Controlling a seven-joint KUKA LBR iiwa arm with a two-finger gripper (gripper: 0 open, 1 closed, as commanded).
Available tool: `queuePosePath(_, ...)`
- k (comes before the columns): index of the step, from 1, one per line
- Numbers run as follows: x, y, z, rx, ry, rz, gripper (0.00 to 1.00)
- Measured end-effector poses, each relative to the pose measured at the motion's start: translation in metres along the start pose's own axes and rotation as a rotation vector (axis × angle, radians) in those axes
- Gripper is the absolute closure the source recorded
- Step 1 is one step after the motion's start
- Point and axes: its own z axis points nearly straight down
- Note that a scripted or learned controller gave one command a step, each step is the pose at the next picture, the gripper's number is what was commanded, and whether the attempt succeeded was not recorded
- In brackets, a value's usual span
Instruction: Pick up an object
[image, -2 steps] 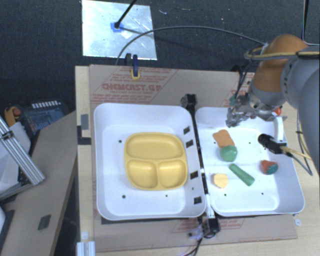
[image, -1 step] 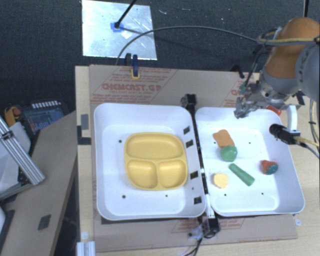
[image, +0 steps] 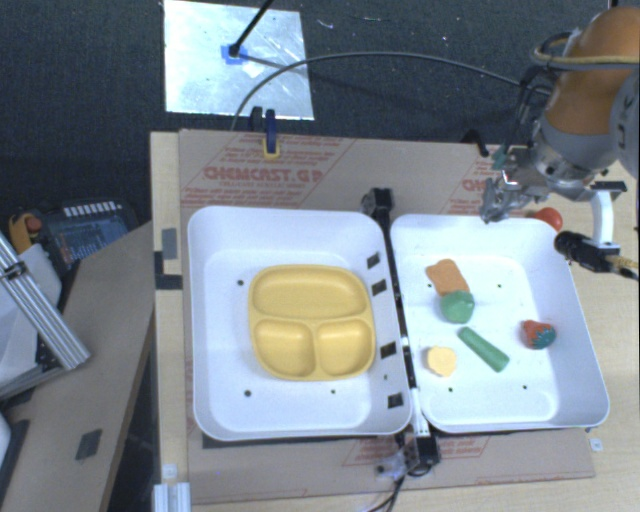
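Observation:
The right bin (image: 572, 330) holds several small items: an orange block (image: 444, 275), a round green piece (image: 458, 307) right below it, a green cylinder (image: 483, 349), a small yellow piece (image: 441, 361) and a red and teal piece (image: 538, 335). A red-orange thing (image: 547, 216) peeks out at the bin's far rim, partly hidden by the arm. My gripper (image: 494, 211) hangs above the far edge of the right bin, away from the items, with nothing visible between its fingers.
The left bin (image: 215, 300) holds a yellow divided tray (image: 307, 321). A black divider (image: 392, 300) runs between the bins. Cardboard lies under both bins, and a shiny sheet (image: 238, 60) sits at the far back left.

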Motion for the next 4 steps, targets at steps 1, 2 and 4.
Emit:
queuePosePath(1, 0.057, -0.018, 0.006, 0.006, 0.002, -0.003, 1.00)
queuePosePath(2, 0.102, -0.042, 0.019, 0.009, 0.003, -0.003, 1.00)
queuePosePath(4, 0.209, -0.099, 0.026, 0.009, 0.004, -0.005, 1.00)
